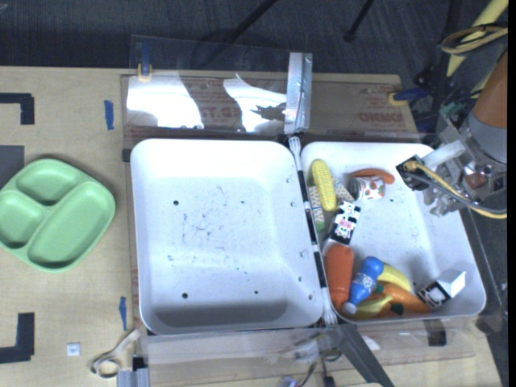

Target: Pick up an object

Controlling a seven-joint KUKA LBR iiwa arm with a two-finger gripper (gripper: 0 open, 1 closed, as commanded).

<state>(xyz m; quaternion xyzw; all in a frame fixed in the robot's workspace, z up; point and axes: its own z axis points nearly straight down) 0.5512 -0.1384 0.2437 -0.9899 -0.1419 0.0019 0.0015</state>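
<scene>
Red-and-white small plastic toy cup (pixel 369 189): likeliest target, untouched | grey two-finger gripper (pixel 445 202): above right shallow white bin (pixel 423 236), grip cannot be told | step: approach | next: centre over toy, descend

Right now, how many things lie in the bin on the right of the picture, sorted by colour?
Yellow: 2, corn and banana
Orange or red: 3, carrot, curved piece, low piece
Blue: 1, bottle
Black and white: 2, cow-print piece, block
White and red: 1, carton
Total: 9 that I can tell apart
</scene>
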